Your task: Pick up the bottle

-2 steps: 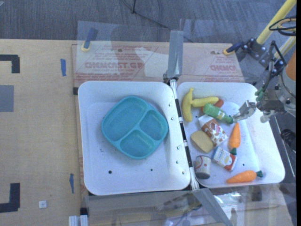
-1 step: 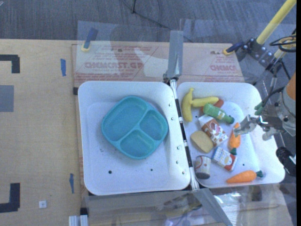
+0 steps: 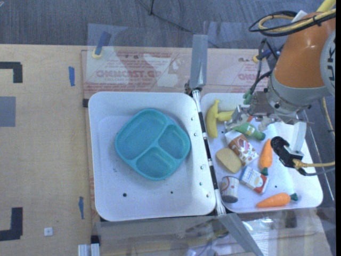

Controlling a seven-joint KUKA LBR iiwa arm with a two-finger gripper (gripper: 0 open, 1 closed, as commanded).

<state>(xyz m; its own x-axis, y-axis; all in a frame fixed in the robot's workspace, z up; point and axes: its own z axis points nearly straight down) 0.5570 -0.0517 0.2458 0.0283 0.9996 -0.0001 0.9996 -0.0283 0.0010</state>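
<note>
Two white bins side by side on the table [image 3: 42, 159]. Left bin [image 3: 101, 159] has one teal divided plate [image 3: 153, 143], roughly centred, flat.

Right bin [image 3: 315, 192] is cluttered. Banana [image 3: 212, 120] lies at its upper left corner, along the left wall. Green bottle [image 3: 251, 130] lies on its side in the upper part of the bin, tilted down toward frame right, just right of the banana. Red and white carton [image 3: 244, 148] is just below the bottle. Tan bread slice [image 3: 229, 160] is lower left of the carton. Can [image 3: 230, 188] sits at the bin's lower left. Small juice box [image 3: 253, 179] is right of the can. One carrot [image 3: 266, 154] stands nearly vertical in frame, right of the carton; second carrot [image 3: 274, 200] lies along the bottom wall.

Arm [image 3: 303, 52] comes in from upper right of frame, orange band big and close to camera, wrist pointing down and left into the right bin. Hand [image 3: 240, 120] is low over the bin's upper part, right at the bottle's upper left end, between banana and bottle. Cannot tell whether it touches the bottle. Cannot tell how wide the hand is; the wrist body hides it.
</note>
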